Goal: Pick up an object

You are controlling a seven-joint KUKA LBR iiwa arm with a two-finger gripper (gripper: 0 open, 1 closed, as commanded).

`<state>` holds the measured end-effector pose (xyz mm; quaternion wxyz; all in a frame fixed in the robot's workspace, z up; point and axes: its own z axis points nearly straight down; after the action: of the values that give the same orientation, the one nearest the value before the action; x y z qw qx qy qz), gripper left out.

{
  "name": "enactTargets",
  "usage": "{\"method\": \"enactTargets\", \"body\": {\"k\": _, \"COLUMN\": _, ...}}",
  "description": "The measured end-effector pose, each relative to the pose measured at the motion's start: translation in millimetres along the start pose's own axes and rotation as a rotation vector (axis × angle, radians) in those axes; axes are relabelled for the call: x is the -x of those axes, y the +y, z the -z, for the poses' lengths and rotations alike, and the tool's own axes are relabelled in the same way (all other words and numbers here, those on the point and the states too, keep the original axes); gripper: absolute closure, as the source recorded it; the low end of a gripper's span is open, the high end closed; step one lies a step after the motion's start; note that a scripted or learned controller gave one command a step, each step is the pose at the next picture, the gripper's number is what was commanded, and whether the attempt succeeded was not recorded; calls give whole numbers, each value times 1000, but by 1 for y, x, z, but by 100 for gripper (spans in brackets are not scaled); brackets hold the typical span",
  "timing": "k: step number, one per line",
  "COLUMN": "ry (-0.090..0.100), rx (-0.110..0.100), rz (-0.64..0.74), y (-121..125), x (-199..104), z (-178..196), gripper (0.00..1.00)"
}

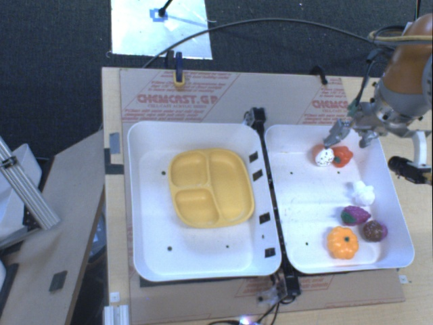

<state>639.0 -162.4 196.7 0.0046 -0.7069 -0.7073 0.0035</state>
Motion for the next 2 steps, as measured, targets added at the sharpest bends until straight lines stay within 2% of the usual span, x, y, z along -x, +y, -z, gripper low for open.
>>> {"method": "enactTargets", "body": {"k": 1, "ry": -2, "rx": 13, "rz": 2, "y": 3, "x": 0, "z": 9, "gripper": 0}}
{"method": "enactTargets", "body": {"k": 2, "ry": -1, "rx": 9, "rz": 1, "y": -4, "x": 2, "z": -50, "gripper": 0}}
